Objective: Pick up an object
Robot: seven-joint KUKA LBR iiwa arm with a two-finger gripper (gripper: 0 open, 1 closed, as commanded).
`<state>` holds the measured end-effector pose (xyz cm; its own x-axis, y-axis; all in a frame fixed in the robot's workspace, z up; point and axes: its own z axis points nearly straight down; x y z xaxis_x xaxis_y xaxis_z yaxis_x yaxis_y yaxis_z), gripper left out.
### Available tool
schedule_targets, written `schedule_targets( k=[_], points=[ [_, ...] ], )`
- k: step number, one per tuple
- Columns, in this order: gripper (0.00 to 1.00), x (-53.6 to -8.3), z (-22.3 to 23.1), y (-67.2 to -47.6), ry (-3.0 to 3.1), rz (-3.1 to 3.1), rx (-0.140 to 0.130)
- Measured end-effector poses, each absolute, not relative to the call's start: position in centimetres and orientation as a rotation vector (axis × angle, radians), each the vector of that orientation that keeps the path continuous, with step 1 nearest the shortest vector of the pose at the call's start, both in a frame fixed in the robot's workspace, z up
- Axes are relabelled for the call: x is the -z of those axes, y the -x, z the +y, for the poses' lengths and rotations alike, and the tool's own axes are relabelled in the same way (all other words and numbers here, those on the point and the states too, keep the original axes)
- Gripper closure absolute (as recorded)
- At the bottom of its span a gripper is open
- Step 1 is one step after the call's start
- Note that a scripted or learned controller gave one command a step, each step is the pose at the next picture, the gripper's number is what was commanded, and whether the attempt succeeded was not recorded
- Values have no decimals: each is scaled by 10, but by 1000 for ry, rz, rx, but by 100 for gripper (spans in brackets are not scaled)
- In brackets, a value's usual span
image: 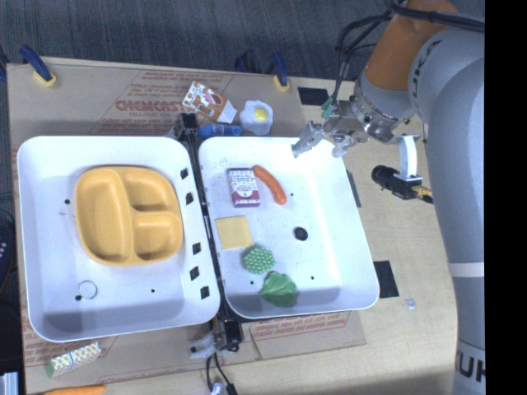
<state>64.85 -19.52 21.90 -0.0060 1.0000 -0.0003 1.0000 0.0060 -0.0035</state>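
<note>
From the right the grey arm reaches in, its orange band high near the top corner, wrist bent down toward the far right corner of the right bin [354, 245]. The gripper [321, 142] hangs over that corner's rim, its two fingers spread apart with nothing between them.

Inside the right bin, the hot dog [269, 184] lies toward the back, its long axis slanting from upper left to lower right. Just to its left sits a small red carton [243, 188], standing square with its long side running front to back. Nearer the front lie a yellow cheese slice [234, 232], a round green piece [258, 259] and a leafy green piece [278, 289], one after another toward the near rim.

The left bin [41, 220] holds a yellow divided tray [128, 214], set at a slight tilt.
</note>
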Motion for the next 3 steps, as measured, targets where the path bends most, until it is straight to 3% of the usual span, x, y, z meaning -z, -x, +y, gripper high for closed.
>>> schedule_targets(
  k=[1, 2, 3],
  points=[
    [0, -96, -163, -657, 2036, -2399, 4],
    [100, -106, -163, -657, 2030, -2402, 4],
    [100, -219, -72, -571, 2056, -2373, -1]
  ],
)
